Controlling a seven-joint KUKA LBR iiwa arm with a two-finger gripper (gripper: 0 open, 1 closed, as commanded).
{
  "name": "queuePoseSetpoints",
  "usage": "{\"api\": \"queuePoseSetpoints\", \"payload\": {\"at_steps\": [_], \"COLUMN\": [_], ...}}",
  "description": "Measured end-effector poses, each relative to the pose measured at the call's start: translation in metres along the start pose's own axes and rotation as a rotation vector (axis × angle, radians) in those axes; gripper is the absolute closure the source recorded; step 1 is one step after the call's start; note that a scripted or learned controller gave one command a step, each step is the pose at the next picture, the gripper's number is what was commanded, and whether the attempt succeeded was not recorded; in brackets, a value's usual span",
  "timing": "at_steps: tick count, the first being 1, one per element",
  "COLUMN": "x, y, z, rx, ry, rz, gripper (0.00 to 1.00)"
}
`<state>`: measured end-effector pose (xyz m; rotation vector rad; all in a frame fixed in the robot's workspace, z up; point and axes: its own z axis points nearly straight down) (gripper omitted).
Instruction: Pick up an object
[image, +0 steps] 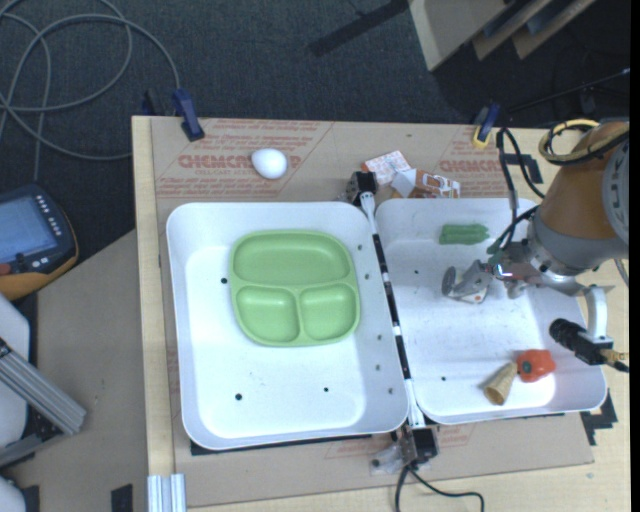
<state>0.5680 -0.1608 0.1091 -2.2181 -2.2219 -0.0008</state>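
1. Far left, off the bench, there's a handheld pendant (30, 232) with a lit screen, plus a loop of grey cable (90, 75) on the dark floor above it.
2. On the cardboard behind the bins sits a small white egg-shaped thing (268, 162), well apart from everything else.
3. Left bin (200, 400) holds a green divided plate (296, 286), lying flat, one big section on top and two smaller ones below.
4. Some crumpled wrappers (405, 178) sit on the cardboard just behind the seam between the two bins.
5. Right bin (440, 370): a green block (464, 234) lies near the back wall, up and slightly left of the gripper (468, 285).
6. The gripper is down low in the middle of the right bin. It's blurry, so I honestly can't tell how far apart it's spread or if it's got anything.
7. Toward the front of that bin, a tan cone-shaped piece (500, 381) lies right next to a red-orange object (536, 365), both below and right of the gripper, not touching it.
8. The arm (585, 205) comes in from the right edge, orange band showing.
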Motion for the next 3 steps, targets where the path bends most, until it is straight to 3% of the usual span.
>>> {"api": "queuePoseSetpoints", "payload": {"at_steps": [1, 2, 3], "x": [0.04, 0.04, 0.095], "y": [0.028, 0.029, 0.021], "z": [0.025, 0.014, -0.076], "rx": [-0.002, -0.005, -0.002], "ry": [-0.002, -0.004, -0.002], "rz": [0.0, -0.001, 0.0], "gripper": [0.0, 1.0, 1.0]}}
